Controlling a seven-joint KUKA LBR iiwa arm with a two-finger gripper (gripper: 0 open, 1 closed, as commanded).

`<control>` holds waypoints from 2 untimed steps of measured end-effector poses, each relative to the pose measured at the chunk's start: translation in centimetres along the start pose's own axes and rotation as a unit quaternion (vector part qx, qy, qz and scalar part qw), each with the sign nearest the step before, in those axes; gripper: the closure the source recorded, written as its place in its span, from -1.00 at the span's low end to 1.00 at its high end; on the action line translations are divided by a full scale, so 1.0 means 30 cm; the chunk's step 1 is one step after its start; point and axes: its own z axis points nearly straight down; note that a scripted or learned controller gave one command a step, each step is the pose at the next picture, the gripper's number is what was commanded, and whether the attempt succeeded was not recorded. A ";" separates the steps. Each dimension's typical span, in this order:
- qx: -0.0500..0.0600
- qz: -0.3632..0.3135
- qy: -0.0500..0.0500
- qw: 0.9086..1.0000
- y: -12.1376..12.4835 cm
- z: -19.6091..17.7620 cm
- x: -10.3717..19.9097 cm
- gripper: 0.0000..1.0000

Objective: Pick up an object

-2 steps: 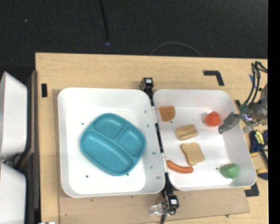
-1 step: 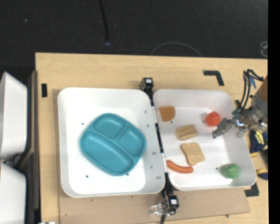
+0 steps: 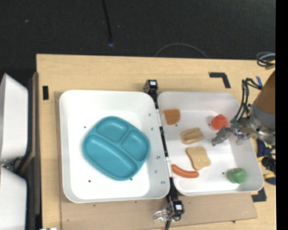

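Note:
The right bin (image 3: 201, 99) holds several toy foods: a small brown piece (image 3: 172, 116), a tan bread roll (image 3: 191, 135), a slice of toast (image 3: 198, 157), a red-orange sausage (image 3: 185, 172), a red-orange round piece (image 3: 219, 121) and a green round piece (image 3: 236, 175). My gripper (image 3: 222, 137) hangs low over the right part of this bin, just below the red-orange round piece and right of the bread roll. Nothing shows between its dark fingers.
A teal divided plate (image 3: 116, 147) lies in the left bin (image 3: 72, 176). The grey arm with its orange band (image 3: 265, 99) comes in from the right over the right bin's edge. Black clips (image 3: 150, 86) sit where the bins meet.

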 end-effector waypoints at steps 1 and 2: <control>0.000 -0.001 0.000 1.000 -0.002 0.176 -0.003 -1.00; -0.004 0.000 0.000 1.000 0.005 0.127 -0.007 1.00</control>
